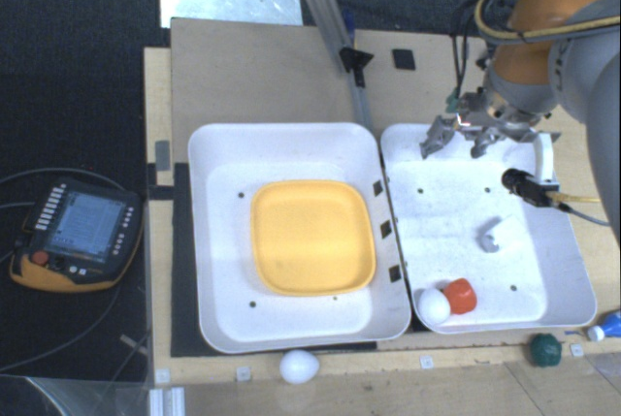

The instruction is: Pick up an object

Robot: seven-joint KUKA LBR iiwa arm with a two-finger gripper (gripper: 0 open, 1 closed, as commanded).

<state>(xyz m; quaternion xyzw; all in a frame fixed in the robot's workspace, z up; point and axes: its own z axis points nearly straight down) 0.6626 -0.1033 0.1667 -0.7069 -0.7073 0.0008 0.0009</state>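
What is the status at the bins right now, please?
Gripper open, holding nothing, over right bin's far edge. Orange object, white ball, grey piece untouched. Nothing obstructing.

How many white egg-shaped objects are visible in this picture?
2: one white egg in the right bin, near corner, beside an orange object; another outside, before the left bin.

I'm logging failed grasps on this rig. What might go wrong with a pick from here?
The orange object and white ball touch in the right bin's near corner, so the wall may block a finger. The gripper hangs over the far edge, away from them. The small grey piece looks flat and may slip.
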